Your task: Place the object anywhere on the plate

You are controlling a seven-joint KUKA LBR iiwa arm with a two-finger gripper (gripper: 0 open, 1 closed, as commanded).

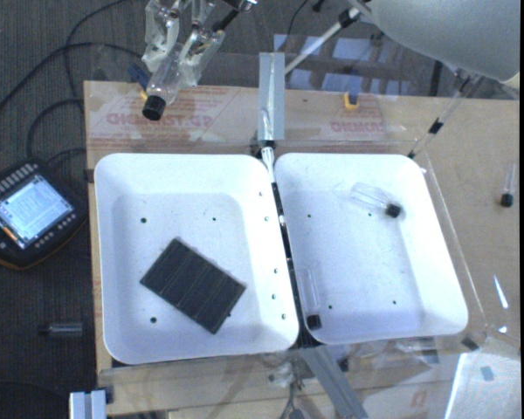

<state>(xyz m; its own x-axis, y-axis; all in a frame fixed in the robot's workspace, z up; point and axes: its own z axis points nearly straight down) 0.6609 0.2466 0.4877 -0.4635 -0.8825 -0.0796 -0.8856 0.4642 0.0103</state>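
Find end effector (168,77) at 11 o'clock of the frame, past the far edge of the left bin (106,234), above the surface (113,116) and not over either bin. Appears clamped on a clear tube (160,94): two pale fingers pressed to its sides, black cap hanging out below, pointing toward 7 o'clock. Looks gripped high on the body, probably to leave the capped end free to reach the target first.

Locate plate (192,285), dark and ribbed, flat on the left bin floor at 7 o'clock of frame, turned at a slant, apart from every wall. Lies at roughly 6 o'clock from the end effector, well apart from it.

Note second tube (374,199) in the right bin (437,264) at about 3 o'clock, third tube (307,297) along that bin's left wall near 5 o'clock. Also a control pendant (26,212) off the surface at 9 o'clock; arm (437,11) bulking in at 1 o'clock.

Judged step: carry, with placement not yet done. Needs travel toward 6 o'clock, then descent over the plate's middle. Risks: slipping of a smooth tube in the grip; rolling off the ribs on release, less likely if laid along the ribs.
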